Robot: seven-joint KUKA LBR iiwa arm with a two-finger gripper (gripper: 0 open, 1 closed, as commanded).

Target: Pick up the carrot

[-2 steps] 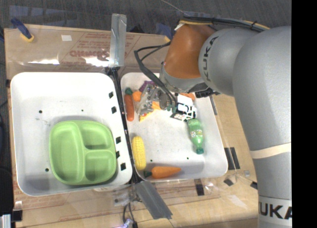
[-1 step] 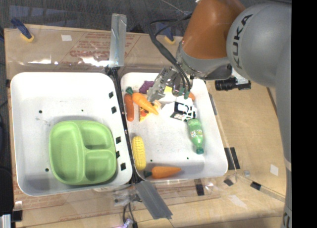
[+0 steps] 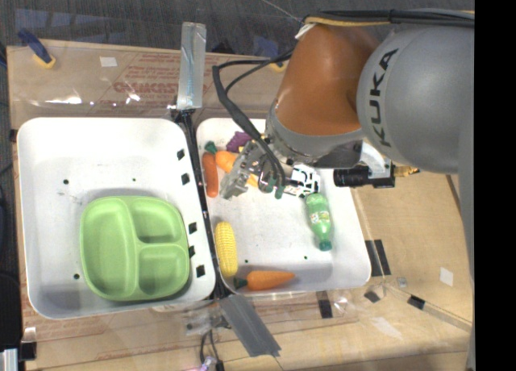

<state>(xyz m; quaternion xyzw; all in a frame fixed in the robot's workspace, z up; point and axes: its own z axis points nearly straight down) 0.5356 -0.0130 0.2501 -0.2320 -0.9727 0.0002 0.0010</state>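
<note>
KUKA lettering on grey arm (image 3: pixel 419 95), carrot (image 3: pixel 210 174) in right bin (image 3: pixel 347 232)

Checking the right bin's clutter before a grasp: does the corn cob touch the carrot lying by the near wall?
Cannot tell. In the camera view the corn cob ends right beside the leafy end of the carrot; no plain gap or contact shows there.
</note>
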